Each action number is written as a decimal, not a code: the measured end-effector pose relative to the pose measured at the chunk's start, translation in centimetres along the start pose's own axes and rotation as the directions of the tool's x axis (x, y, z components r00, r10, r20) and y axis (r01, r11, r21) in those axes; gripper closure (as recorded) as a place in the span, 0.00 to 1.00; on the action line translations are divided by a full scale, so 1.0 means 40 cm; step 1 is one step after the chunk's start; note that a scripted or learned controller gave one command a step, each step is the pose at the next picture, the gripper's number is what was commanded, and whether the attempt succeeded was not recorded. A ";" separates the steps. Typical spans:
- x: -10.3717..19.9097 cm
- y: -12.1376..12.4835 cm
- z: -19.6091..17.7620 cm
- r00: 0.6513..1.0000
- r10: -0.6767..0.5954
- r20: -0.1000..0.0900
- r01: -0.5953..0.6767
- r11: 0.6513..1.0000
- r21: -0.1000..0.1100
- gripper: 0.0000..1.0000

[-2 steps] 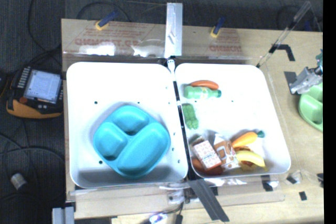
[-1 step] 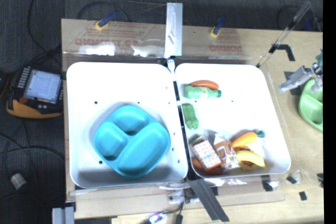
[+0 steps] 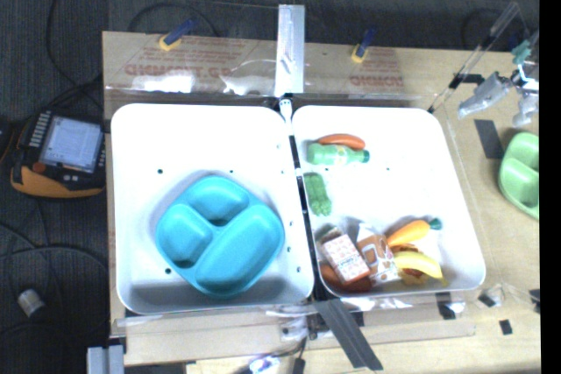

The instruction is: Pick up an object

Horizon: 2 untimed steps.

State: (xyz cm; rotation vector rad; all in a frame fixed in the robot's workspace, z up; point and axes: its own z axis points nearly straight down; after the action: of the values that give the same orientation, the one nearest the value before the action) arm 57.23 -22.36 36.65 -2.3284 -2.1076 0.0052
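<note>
The left white bin [image 3: 145,131] holds a blue divided plate [image 3: 219,234] lying near its front. In the right white bin [image 3: 399,188], an orange-red oblong piece [image 3: 340,139] lies at the back, touching a green bottle [image 3: 337,156] on its side. A small green object [image 3: 317,194] sits against the dividing wall. At the front, a red-and-white box [image 3: 344,257], a brown packet [image 3: 379,257], an orange piece [image 3: 408,234] and a yellow banana [image 3: 419,266] are heaped together.
A light green object [image 3: 521,171] sits on the bench right of the bins. A silver fixture [image 3: 491,92] stands at the back right. A handheld screen device [image 3: 66,149] lies on the floor to the left. Clamps and plastic sheeting lie behind the bins.
</note>
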 end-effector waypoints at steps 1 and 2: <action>0.076 0.109 0.333 0.997 -0.081 -0.001 0.081 0.997 0.002 0.00; 0.181 0.180 0.440 0.986 -0.168 0.001 0.168 0.986 0.001 0.00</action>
State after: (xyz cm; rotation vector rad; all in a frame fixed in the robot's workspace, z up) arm 65.07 -15.89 19.03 -2.1421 -2.2955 0.0072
